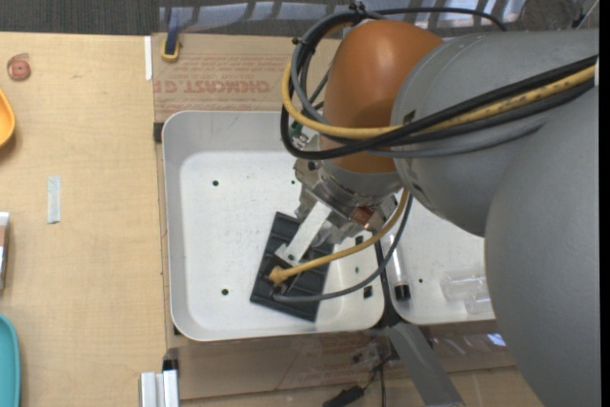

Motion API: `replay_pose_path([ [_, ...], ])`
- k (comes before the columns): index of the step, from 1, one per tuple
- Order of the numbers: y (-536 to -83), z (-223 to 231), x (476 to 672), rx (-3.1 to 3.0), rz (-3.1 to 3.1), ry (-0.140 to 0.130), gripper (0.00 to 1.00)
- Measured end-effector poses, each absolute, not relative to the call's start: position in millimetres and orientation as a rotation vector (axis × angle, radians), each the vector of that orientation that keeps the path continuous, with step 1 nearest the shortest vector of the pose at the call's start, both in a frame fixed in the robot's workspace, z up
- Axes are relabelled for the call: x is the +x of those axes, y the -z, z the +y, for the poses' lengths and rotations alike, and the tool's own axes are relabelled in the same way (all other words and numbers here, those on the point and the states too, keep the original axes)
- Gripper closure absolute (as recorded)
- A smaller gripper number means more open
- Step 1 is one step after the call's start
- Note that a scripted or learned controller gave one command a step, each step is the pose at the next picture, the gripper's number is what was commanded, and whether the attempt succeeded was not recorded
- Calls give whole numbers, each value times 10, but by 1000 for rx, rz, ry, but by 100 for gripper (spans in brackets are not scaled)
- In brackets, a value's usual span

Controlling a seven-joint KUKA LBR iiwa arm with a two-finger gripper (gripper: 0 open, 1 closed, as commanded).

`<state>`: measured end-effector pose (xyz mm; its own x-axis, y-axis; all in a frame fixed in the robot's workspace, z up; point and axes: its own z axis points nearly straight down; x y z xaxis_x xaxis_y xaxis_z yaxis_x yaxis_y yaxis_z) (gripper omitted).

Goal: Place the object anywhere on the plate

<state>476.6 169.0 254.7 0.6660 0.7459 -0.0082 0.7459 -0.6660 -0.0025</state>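
Note:
My arm reaches in from the right, and its orange wrist [376, 91] hangs over the right half of the left white bin [205, 205]. The gripper [334, 210] points down below the wrist, low over the bin floor, and the wrist hides most of it. I see no object between it and the floor. A small clear plastic piece [469, 289] lies in the right bin [429, 305], near the front, partly behind the arm. A teal curved edge [6, 362] that may be a plate shows at the far left bottom.
An orange rounded item [4, 124] sits at the left edge of the wooden bench [76, 157]. A small grey strip [53, 200] lies on the bench. Brown cardboard [229, 81] lies behind the left bin. The arm covers most of the right bin.

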Motion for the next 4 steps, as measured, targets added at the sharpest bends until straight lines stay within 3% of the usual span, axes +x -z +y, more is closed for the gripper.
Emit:
replay_pose_path([
  [1,-2548,1688,4768,2867,1282,13,0],
  [2,-2917,1737,5370,3020,858,3,0],
  [3,-1588,2262,5766,3068,663,5,0],
  [4,-908,2267,5159,3125,306,7,0],
])
